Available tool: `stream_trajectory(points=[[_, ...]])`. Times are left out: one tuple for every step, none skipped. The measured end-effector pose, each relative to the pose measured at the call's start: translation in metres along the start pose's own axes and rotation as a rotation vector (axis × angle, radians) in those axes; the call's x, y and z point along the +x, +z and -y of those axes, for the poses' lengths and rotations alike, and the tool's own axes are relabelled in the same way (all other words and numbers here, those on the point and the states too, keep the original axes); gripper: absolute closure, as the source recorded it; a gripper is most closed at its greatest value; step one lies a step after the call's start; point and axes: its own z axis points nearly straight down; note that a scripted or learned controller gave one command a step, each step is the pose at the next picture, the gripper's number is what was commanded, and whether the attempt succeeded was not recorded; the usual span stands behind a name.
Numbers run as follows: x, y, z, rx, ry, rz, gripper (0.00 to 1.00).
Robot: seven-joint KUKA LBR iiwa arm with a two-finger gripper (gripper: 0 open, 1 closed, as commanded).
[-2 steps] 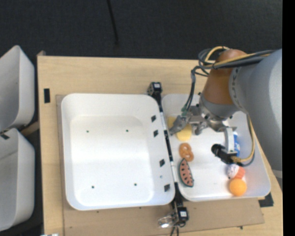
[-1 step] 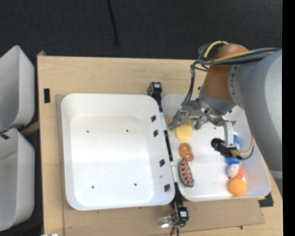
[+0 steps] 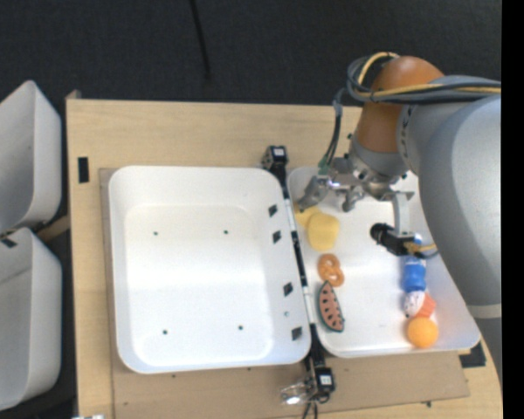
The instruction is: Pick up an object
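Just beyond the yellow lump, toward the view's top, hangs the one claw. Its fingers are spread apart with nothing between them, clear of the lump.

Count: 1 yellow lump, 1 orange pretzel-shaped ring, 1 watermelon-slice toy, 1 blue piece, 1 white-and-orange piece, 1 orange ball. That makes six loose things, all in the same white bin as the lump.

The ring sits just below the lump in view and the slice below the ring, both on the lump's side of the bin. The blue piece, white-and-orange piece and ball line up across the bin from the lump, well apart from it, ball lowest. The white-and-orange piece is too small to tell its shape.

2 bins total. The second bin lies left of the lump in view, edge to edge with the first. Both rest on a pale wood worktop.

Dark floor surrounds the worktop. 2 white rounded shapes stand far left of the lump, off the worktop.
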Motion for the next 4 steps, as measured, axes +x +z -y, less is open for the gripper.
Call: stream_trajectory(points=[[0.000, 0.001, 0.068, 0.009, 0.005, 0.000, 0.00], [0.005, 0.000, 0.013, -0.001, 0.001, 0.000, 0.00], [-0.003, 0.001, 0.072, 0.009, 0.006, 0.000, 0.00], [-0.007, 0.000, 0.021, -0.001, 0.001, 0.000, 0.00]])
